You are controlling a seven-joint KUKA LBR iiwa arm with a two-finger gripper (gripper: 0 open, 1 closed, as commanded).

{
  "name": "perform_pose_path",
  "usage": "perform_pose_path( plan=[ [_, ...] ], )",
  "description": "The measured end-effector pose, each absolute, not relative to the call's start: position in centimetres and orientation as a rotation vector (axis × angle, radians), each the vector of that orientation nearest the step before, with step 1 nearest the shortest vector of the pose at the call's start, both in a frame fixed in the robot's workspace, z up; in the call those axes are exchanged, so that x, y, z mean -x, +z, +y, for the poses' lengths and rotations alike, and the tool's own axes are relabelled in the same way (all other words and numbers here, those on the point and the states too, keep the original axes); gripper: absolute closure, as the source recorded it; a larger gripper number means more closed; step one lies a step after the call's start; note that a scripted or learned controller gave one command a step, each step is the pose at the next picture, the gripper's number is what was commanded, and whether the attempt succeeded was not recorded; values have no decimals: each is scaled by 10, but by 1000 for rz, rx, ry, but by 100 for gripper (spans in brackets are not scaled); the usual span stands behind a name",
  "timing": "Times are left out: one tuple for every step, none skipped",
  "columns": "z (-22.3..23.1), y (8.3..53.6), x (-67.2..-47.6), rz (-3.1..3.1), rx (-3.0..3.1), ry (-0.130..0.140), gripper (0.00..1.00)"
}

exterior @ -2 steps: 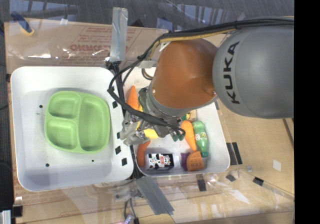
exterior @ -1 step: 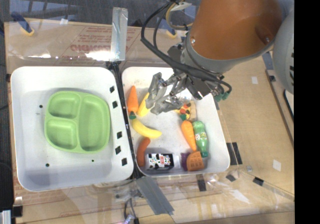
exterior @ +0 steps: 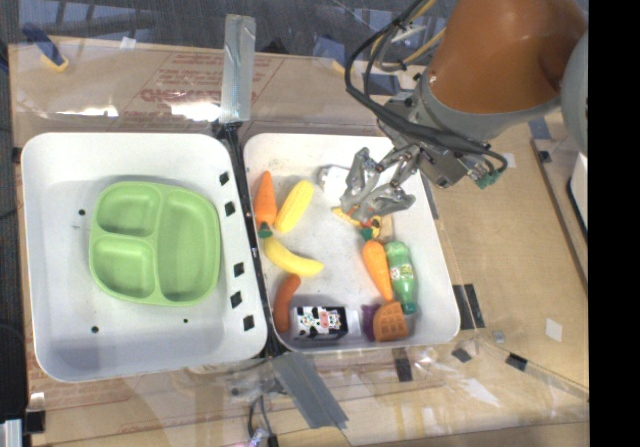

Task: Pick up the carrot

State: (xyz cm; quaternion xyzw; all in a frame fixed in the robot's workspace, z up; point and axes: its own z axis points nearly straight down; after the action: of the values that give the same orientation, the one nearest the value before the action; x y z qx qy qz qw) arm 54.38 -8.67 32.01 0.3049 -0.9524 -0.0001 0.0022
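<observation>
The carrot [exterior: 376, 269] lies in the right bin [exterior: 330, 148], at five o'clock from the gripper [exterior: 372, 197], which hovers open and empty just above its leafy end. Reaching is the step; next it must descend onto the carrot. The green bottle [exterior: 401, 276] touching its three-o'clock side crowds the grasp; another carrot [exterior: 264, 201] lies at nine o'clock

Tan counter [exterior: 520, 265] under clear plastic sheeting, two shallow white bins side by side on it, left bin [exterior: 45, 235] touching right bin [exterior: 440, 265] along one edge, grey tape strips [exterior: 238, 65] at the seam's far and near ends
</observation>
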Motion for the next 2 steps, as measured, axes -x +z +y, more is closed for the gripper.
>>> perform_pose_path(
  plan=[
    [-125, 272, -485, -2831, -1359, -1, 100],
    [-114, 144, -509, -2253, -2185, -12, 100]
  ],
)
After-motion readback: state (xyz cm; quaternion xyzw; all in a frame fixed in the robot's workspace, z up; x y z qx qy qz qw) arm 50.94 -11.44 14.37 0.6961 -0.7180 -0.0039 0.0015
